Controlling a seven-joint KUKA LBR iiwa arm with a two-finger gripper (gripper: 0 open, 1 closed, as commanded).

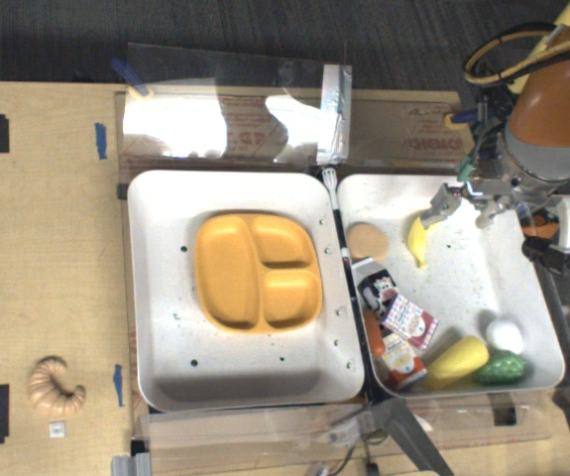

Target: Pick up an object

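My gripper (pixel 464 209) hangs over the far part of the right bin (pixel 536 288), its fingers (pixel 442 206) spread open with nothing between them. A small yellow banana (pixel 417 240) lies just left of and below the left finger, apart from it. Further left sits a tan round biscuit (pixel 368 239). Along the bin's near side lie a black-and-white packet (pixel 378 291), a pink-and-white packet (pixel 409 320), an orange-red packet (pixel 398 357), a yellow pepper (pixel 459 358), a green bumpy item (pixel 504 369) and a white ball (pixel 506 336).
The left bin (pixel 156 296) holds a yellow divided plate (pixel 258 270). A croissant-like toy (pixel 55 385) lies on the wooden bench at the near left. A clear plastic sheet (pixel 230 117) stands behind the bins. Cables (pixel 508 53) loop above the arm.
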